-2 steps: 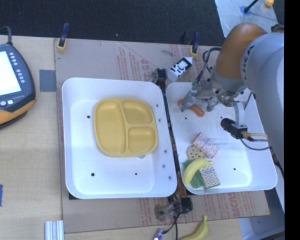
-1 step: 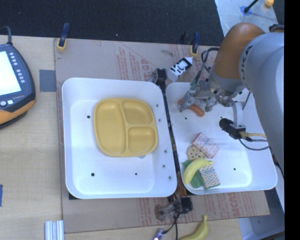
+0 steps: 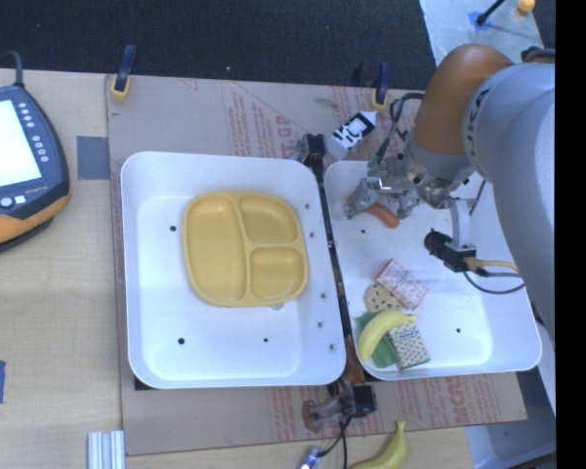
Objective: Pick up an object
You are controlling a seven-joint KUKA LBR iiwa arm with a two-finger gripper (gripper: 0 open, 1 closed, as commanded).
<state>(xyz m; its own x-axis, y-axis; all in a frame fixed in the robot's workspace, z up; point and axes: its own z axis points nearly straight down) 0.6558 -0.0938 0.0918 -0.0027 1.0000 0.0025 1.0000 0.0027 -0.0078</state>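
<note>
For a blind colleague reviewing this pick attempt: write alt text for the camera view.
A grey robot arm with an orange band reaches from the right, its gripper low over an orange carrot-like object at the far end of the right bin. Nearer in that bin lie a banana and small packets. The left bin holds a yellow divided plate.
</note>
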